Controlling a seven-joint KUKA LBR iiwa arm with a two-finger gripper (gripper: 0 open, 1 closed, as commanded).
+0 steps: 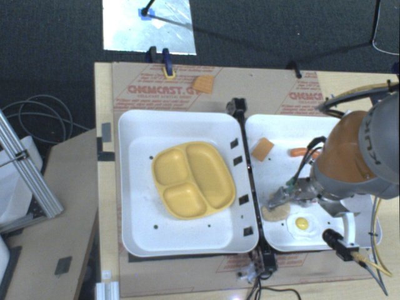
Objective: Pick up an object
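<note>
From the camera view, the table [106, 99] carries two shallow white bins side by side: the left bin [134, 167] holds a yellow divided tray [194, 180] sitting near its middle, and the right bin [275, 125] holds the small items. The arm [353, 152] reaches in from three o'clock and bends down over the right bin, with the end effector [278, 199] low near the bin's left wall, at about eight o'clock within that bin. Whether it is open or closed cannot be told at this size, and nothing can be seen held by it. Directly under and just toward six o'clock of its tip lies a flat tan round piece [275, 213], the likeliest target; it looks touching or almost touching the tip. Being roughly round, it offers no clear long axis, so approach angle should matter little. A fried-egg toy [302, 224] lies just beside that piece toward four o'clock. An orange block [262, 149] rests well up toward eleven o'clock from the end effector, and an orange carrot-like stick [300, 152] lies toward one o'clock, partly behind the cables. A tan square [203, 84] sits on the table beyond the bins.
</note>
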